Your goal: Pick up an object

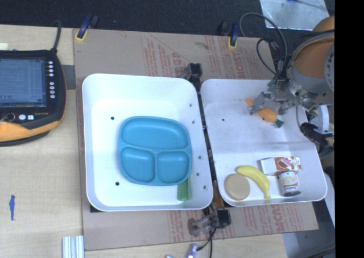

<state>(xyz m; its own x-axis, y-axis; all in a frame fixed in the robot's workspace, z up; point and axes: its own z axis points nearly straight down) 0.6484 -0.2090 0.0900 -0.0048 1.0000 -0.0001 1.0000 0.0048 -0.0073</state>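
Camera view has the hand (267, 105) low in the far part of the right bin (227, 137), right over a small orange thing (265, 113) that may be a carrot; whether its fingers are parted or closed on that piece I cannot tell. Along that bin's near edge lie a round cookie (237, 187), a banana (255, 178), a small carton (281, 165) and a can (289, 183). The left bin (96, 137) holds a blue divided plate (153, 150) with a green piece (183, 190) just beside it.

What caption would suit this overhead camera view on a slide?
Robot gripper over an orange carrot-like toy in the right bin; blue divided plate in the left.
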